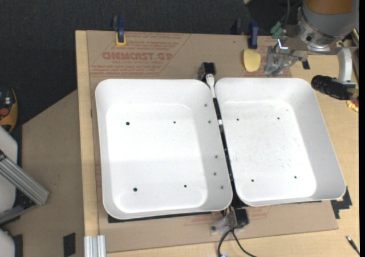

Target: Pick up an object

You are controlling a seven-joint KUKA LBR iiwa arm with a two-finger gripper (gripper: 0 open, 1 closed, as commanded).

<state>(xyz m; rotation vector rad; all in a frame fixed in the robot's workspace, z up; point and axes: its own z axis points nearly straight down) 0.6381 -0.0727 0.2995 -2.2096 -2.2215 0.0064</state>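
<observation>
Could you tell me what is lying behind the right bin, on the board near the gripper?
Behind the right bin, a small pale yellow object lies on the board beside the gripper. Whatever is under the gripper is covered.

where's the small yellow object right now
The yellow object lies on the board beyond the right bin's far edge, just left of the pincer.

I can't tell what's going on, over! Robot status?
Hand above the board behind the right bin, fingers unclear. Small yellow object on the board beside it, not held. Nothing between them.
</observation>
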